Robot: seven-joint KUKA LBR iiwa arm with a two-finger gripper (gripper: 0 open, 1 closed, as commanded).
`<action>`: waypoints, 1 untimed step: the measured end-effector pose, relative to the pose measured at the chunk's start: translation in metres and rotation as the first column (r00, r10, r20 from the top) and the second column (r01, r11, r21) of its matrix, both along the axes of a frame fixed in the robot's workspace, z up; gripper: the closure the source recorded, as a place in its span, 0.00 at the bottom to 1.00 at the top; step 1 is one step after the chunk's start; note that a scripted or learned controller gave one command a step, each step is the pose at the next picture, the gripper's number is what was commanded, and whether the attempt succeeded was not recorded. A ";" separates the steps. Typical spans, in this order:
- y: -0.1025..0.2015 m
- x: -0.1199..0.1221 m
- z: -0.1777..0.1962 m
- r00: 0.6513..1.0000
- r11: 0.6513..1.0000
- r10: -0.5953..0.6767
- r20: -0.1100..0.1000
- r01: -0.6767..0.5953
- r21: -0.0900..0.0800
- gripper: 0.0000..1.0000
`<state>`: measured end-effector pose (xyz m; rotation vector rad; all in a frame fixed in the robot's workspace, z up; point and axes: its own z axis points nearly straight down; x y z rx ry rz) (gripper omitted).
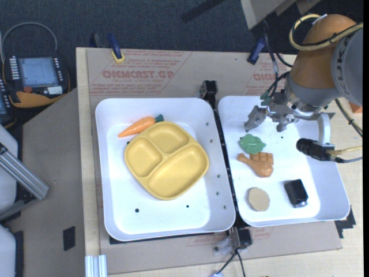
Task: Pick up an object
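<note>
Green leaf (251, 142) lies at 6 o'clock, just below the open, empty gripper (270, 118).
Likely light, thin and floppy; pinch across its middle.

Two white bins (109, 172) on cardboard-topped bench (167, 68), perhaps a teach pendant (36, 77) at left

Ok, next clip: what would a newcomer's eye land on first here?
Probably the big yellow divided plate filling the middle of the left bin, with an orange carrot touching its upper-left rim. Next, the arm's orange band at upper right, its gripper poised over the right bin just above a green leafy piece.
</note>
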<state>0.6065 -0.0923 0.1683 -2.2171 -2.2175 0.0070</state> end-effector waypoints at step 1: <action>-0.003 0.003 -0.045 1.000 1.000 -0.001 0.000 0.001 0.000 0.00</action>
